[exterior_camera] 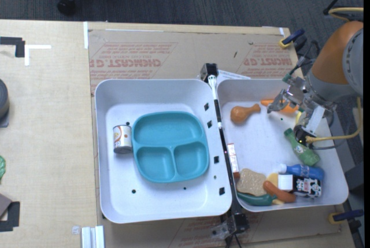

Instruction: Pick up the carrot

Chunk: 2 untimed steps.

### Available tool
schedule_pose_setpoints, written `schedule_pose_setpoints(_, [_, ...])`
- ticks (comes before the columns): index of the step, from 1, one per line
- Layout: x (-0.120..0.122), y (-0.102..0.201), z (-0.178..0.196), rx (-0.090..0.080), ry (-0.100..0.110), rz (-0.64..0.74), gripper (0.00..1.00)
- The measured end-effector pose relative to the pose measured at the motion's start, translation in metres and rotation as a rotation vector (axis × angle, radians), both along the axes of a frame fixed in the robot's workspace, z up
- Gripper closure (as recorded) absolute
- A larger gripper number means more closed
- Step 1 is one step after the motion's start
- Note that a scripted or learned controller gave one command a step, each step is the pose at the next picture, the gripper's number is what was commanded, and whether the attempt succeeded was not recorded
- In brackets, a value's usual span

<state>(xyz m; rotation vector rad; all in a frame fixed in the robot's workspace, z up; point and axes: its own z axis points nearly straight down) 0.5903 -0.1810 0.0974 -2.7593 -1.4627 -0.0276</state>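
At the near edge of the right bin (338, 186) a cluster of things lay crowded together: a slice of bread (251, 181) resting over a dark green pod-shaped piece (257, 199), a hot dog (276, 190) just beside it, and a blue and white bottle (300, 178) lying on its side against the near right corner. A little farther in, by the right wall, a green bottle (303, 148) lay tilted, close under the arm's wrist. In the left bin (107, 183) a teal divided plate (171, 145) sat near the middle, with a small can (122, 139) lying just beside its left edge. Farther back in the right bin a tan drumstick (244, 112) lay apart from the rest, on the bare floor of the bin. The carrot (276, 105) showed as an orange strip at the far right of that bin, right by the hand (284, 100), which hung low over it; whether its fingers were spread or pressed together could not be told, nor whether they touched the carrot. Behind both bins a sheet of brown cardboard (173, 53) covered the bench (40, 125).
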Motion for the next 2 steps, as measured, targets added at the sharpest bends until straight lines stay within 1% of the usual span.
schedule_pose_setpoints(1, [-0.0014, -0.004, 0.0073, -0.012, 0.002, -0.001, 1.0])
schedule_pose_setpoints(2, [-0.001, -0.0029, 0.0078, -0.008, 0.002, -0.003, 0.0])
